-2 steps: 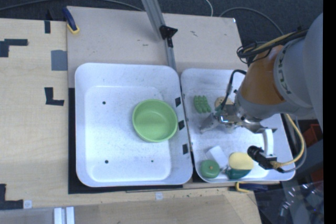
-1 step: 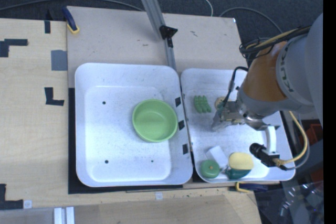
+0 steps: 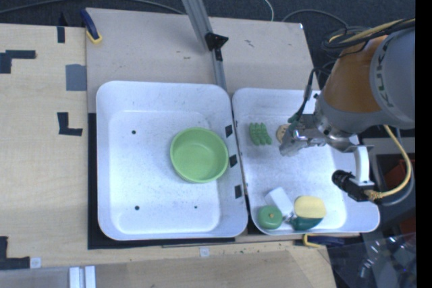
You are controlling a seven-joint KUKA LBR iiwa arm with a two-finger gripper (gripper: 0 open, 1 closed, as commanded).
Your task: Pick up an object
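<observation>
Nothing looks picked up yet: the jaws (image 3: 291, 143) hang low in the right bin (image 3: 317, 175), their opening impossible to tell, with the green block (image 3: 259, 133) just beside them on the side away from the arm.

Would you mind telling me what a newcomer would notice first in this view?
Probably the green bowl, alone in the left bin. Next, the grey and orange arm reaching over the right bin, its gripper beside a small green ridged piece. A yellow object and other small items cluster at that bin's near edge.
</observation>
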